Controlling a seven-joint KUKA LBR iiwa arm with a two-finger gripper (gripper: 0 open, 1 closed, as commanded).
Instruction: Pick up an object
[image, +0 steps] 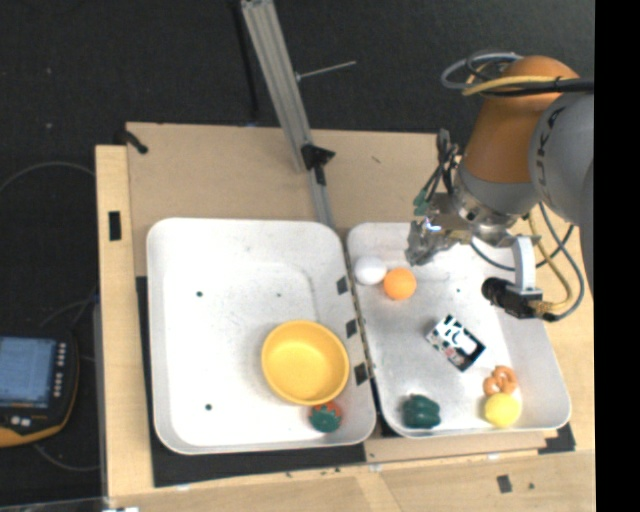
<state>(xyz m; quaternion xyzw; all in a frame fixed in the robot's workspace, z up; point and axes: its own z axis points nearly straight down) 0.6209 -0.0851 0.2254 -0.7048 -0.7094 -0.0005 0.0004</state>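
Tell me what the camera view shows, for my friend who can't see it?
A grey and orange robot arm reaches over the right white bin, its gripper hanging above an orange ball and a white ball. A yellow bowl sits in the left white bin.

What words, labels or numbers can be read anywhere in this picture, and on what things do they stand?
None can be read.
Black-and-white box in the right bin: printed markings, too small and blurred to read.
Handheld device at the left edge: lit blue screen, its contents too blurred to read.
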